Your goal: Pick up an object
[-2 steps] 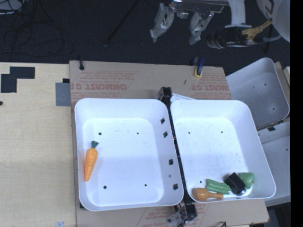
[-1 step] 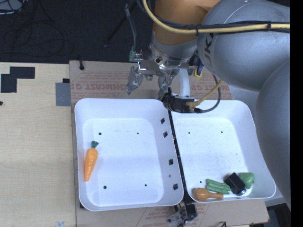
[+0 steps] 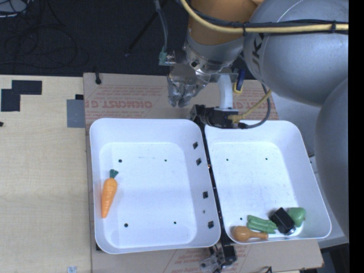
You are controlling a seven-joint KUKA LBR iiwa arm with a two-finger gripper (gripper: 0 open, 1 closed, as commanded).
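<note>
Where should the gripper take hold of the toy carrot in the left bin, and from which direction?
Probably across the carrot's orange body near its middle, coming straight down. It lies flat, lengthwise along the left bin's left wall, green top away from the camera. Closing across the narrow width suits two fingers; the wall side looks tight.

Gripper [image 3: 181,93] hangs above bins' far edge, upper centre. Carrot [image 3: 108,193] lies lower left in left bin [image 3: 142,131]; small items cluster at lower right of right bin [image 3: 296,135].

I am reading red mirrored lettering on the cardboard sheet [image 3: 133,103] under my bins, at twelve o'clock of the left bin [image 3: 96,152]; it looks like "DEMCREST", though I am not sure. More red print at six o'clock is too blurred.
</note>
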